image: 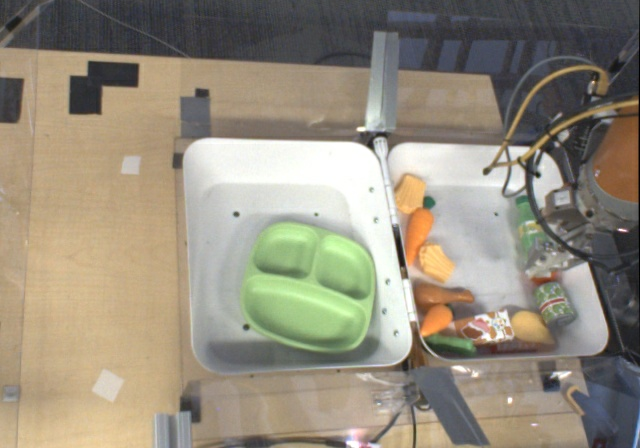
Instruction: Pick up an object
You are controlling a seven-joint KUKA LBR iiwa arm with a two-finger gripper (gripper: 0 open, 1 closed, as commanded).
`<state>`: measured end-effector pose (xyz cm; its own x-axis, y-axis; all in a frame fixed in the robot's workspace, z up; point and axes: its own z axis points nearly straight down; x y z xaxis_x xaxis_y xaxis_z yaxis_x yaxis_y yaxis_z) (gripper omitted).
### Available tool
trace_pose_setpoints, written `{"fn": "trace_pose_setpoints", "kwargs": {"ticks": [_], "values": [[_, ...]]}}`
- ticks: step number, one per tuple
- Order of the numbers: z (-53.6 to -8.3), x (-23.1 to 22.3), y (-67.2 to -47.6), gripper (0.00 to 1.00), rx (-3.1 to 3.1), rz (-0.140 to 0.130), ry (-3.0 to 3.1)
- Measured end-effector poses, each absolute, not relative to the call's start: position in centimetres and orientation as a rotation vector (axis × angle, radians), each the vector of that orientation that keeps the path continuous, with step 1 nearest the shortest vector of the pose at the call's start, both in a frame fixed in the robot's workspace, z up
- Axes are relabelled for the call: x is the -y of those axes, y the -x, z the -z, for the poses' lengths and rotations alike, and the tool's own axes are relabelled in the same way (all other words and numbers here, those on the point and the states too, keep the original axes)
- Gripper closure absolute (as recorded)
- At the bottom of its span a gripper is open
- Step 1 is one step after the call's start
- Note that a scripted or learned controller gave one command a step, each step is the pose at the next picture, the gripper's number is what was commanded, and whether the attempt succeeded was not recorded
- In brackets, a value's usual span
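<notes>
The right bin holds several toy foods. Along its left side lie a yellow wedge, an orange carrot and a second yellow piece. A red packet and a tan lump rest by the front wall. A small green bottle and a red-and-green can sit at the right side. My gripper is low over the bin's right side, between the bottle and the can. Whether it touches either one is unclear.
A green divided plate lies in the left bin. A metal post stands behind the ridge between the bins. The arm's orange band and looping cables hang over the right bin's far right corner.
</notes>
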<state>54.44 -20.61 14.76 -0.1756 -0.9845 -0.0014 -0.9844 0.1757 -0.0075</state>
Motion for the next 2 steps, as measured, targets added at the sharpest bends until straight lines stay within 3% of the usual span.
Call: {"fn": "trace_pose_setpoints", "kwargs": {"ticks": [1,2], "values": [[-22.2,12.8,-49.2,1.00,-2.377,0.016,2.039],[-26.0,11.1,-57.3,1.00,-2.356,0.008,2.064]]}}
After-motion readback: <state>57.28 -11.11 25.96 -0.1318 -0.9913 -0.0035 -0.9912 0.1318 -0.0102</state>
